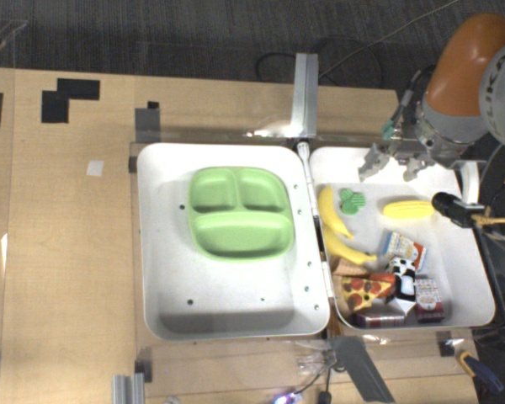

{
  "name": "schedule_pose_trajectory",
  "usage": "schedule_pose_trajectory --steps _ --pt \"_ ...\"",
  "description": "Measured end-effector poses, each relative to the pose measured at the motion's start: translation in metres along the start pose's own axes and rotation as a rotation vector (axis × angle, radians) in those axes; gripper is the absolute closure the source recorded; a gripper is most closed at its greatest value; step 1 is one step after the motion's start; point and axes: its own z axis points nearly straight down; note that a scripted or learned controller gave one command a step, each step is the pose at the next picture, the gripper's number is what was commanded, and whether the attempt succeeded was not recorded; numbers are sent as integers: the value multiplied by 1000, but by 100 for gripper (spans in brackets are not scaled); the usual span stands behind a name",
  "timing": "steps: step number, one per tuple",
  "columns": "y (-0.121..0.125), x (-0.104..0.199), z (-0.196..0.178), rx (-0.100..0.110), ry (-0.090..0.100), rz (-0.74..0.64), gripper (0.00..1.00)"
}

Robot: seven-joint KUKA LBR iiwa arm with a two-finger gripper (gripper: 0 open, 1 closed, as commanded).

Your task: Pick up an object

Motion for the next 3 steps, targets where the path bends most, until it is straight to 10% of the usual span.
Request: schedule_pose_trajectory --steps 1,2,3 --pt "17 2 106 -5 -1 15 0" --pt "19 4 93 -12 0 13 100" --pt "19 59 8 -4 0 82 100"
